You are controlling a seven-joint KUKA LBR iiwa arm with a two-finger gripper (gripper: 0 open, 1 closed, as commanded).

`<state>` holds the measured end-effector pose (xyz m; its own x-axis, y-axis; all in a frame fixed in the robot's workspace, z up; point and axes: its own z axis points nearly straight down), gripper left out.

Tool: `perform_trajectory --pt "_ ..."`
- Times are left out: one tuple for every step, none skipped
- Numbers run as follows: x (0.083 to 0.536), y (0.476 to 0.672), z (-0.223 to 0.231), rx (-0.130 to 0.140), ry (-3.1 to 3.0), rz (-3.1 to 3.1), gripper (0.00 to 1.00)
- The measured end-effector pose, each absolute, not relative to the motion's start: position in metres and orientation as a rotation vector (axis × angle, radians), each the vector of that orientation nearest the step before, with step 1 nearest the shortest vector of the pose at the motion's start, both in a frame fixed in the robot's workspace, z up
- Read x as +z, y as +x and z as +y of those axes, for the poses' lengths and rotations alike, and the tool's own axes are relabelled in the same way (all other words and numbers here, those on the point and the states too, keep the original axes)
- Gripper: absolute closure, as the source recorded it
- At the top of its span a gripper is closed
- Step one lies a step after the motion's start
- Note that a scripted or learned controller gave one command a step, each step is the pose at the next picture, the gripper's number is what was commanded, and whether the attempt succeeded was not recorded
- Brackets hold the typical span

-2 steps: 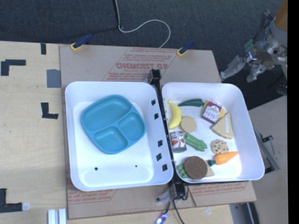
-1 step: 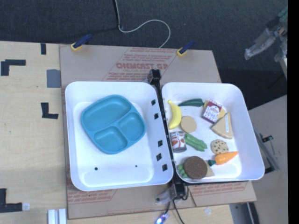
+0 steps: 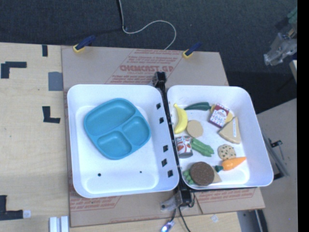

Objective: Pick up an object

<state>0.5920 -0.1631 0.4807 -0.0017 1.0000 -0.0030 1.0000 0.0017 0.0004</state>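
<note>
Banana, yellow and curved, in right bin among toy foods, tool blurred at upper right.

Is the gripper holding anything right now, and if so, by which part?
Nothing is held. The gripper is at the upper right, off the bins, with no object between its fingers. The toy foods lie in the right bin.

Two shallow white bins sit side by side. The left bin holds a blue divided plate. Right of it, the right bin holds toy food: banana, burger, carrot, cookie.
</note>
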Motion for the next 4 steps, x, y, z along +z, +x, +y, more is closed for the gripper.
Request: perform_trajectory --pt "0.491 0.592 -0.163 -0.004 2.216 2.221 1.00" --pt "0.501 0.593 -0.163 -0.005 2.216 2.221 1.00" --pt "0.511 0.593 -0.162 -0.005 2.215 2.221 1.00" --pt "0.521 0.594 -0.162 -0.007 2.213 2.222 1.00"
